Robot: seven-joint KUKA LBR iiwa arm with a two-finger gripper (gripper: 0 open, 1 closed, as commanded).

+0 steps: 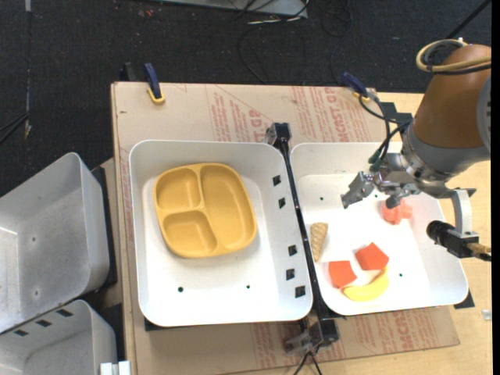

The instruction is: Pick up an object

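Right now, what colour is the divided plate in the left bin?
Yellow-orange all over, no pattern; the camera view shows the divided plate plainly.

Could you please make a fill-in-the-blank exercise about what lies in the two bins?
1. The yellow tray lies in the ____ bin.
2. The tray has ____ compartments.
3. The banana lies in the right bin, touching an ____ block.
4. The cone lies near the right bin's ____ wall.

Missing words: left; three; orange; left
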